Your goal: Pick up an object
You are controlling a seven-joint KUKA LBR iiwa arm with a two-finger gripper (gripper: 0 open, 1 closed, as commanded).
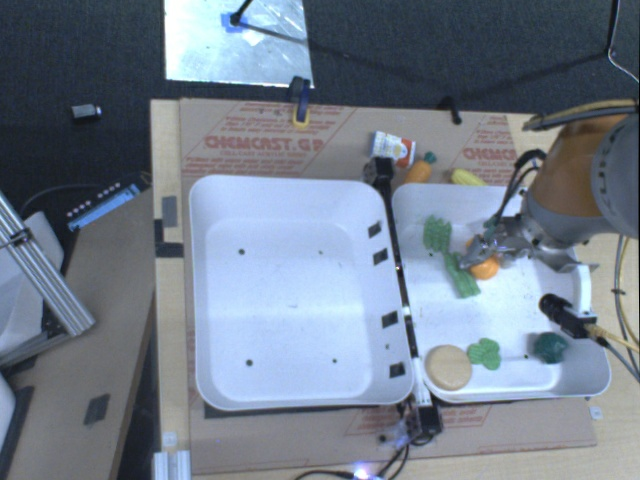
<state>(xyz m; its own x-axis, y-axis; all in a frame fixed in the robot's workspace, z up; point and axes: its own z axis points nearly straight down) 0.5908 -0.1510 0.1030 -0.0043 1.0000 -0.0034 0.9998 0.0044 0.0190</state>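
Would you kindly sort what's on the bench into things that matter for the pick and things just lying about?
For the pick: gripper, orange object, green strip, right bin.

Lying about: left bin, tan disc, green leafy toy, dark green object, yellow clamp.

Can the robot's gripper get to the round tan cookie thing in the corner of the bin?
Probably yes. The round tan piece lies flat in the right bin, open from above, with just the small green leafy piece close beside it. The gripper is over the same bin, near the orange piece.
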